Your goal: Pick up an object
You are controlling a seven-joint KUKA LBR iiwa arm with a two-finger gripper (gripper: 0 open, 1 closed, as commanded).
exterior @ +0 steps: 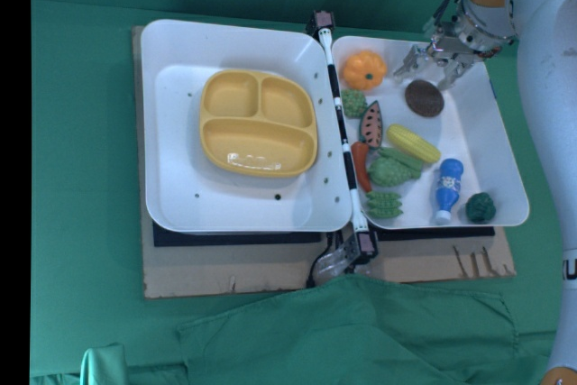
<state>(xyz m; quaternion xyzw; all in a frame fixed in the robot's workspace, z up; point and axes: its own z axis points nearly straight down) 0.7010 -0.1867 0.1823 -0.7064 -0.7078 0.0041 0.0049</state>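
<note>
Green cloth [361,329] at bench front, claw [431,66] spread above brown disc [424,98], near right bin's far rim [397,41].

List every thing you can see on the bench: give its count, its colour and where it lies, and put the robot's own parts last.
Bins: 2, white, side by side on the bench.
Divided tray: 1, yellow, in the left bin.
Pumpkin: 1, orange, top left of the right bin.
Round disc: 1, dark brown, top of the right bin, just below the gripper.
Watermelon slice: 1, red and green, right bin.
Corn cob: 1, yellow, middle of the right bin.
Carrot: 1, orange-red, by the right bin's left wall.
Bottle: 1, blue and white, lower right bin.
Dark ball: 1, dark green, lower right corner.
Gripper: 1, metal, over the right bin's top edge.
Arm: 1, grey with an orange band, at the right.
</note>
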